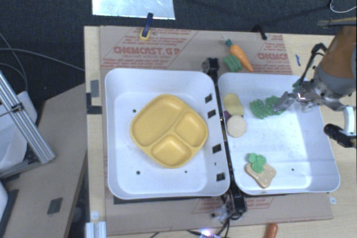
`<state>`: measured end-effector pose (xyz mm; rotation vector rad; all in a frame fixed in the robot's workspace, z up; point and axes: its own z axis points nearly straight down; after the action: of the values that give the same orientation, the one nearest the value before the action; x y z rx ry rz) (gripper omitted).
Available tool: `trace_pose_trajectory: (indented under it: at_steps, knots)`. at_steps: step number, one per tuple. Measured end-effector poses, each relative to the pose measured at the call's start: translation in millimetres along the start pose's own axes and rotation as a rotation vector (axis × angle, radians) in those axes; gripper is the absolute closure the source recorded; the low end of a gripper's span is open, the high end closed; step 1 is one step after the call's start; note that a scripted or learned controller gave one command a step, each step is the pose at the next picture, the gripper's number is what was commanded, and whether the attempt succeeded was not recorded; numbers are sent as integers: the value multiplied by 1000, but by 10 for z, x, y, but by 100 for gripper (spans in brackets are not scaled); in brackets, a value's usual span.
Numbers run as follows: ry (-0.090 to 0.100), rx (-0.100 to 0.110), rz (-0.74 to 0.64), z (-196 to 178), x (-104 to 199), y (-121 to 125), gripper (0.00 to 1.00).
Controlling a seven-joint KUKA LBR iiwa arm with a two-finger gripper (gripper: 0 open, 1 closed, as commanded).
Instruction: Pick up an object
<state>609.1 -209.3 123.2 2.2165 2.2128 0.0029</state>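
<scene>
The end effector (288, 100) touches a bumpy green leafy toy (264, 107); its grip state is unclear.

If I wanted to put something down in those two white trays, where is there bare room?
Right white bin: bare floor between the green leafy toy by the gripper and the tan toy with green top. Its left edge is crowded by two pale yellow round pieces. Left white bin: the yellow divided plate takes the middle, leaving corners and rim strips.

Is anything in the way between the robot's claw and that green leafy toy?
Nothing visible. The gripper sits right at the right end of the green leafy toy in the right bin, with no other toy between them.
</scene>
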Motion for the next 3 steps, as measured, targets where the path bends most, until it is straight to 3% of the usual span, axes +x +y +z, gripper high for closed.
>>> trace_pose_trajectory:
  at_steps: [1, 2, 3]
  knots:
    - [8, 8, -7, 383, 47, 621, 0]
    - [5, 9, -2, 387, 29, 166, 0]
    - [6, 4, -6, 376, 40, 589, 0]
